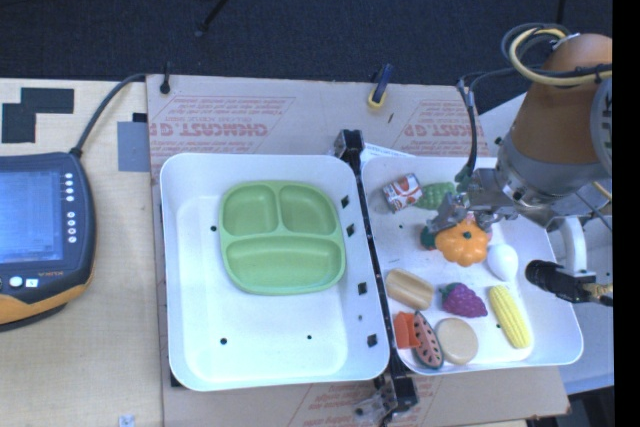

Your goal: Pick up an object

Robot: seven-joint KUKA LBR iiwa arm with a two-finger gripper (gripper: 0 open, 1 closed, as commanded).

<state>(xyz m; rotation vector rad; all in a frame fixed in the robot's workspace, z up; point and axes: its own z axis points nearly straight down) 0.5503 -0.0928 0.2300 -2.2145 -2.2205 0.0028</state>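
Cardboard-covered bench (pixel 250 115) bears two white bins. Nearest in the right bin (pixel 570 340) lie a watermelon slice (pixel 428 343), a round cookie (pixel 459 339) and a corn cob (pixel 510 315); behind them purple grapes (pixel 462 299) and a bread roll (pixel 409 289). Farther back the gripper (pixel 462 215) sits just above an orange pumpkin (pixel 464 243), whether its fingers are apart or together I cannot tell. A green divided plate (pixel 282 237) rests in the left bin (pixel 190 315).

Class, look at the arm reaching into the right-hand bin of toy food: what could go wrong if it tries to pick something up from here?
1. The end effector sits among a pumpkin, an egg and a can, so it may nudge neighbours.
2. The smooth, round egg could slip or roll away.
3. The pumpkin lies partly under the arm, so the grasp is hard to check.
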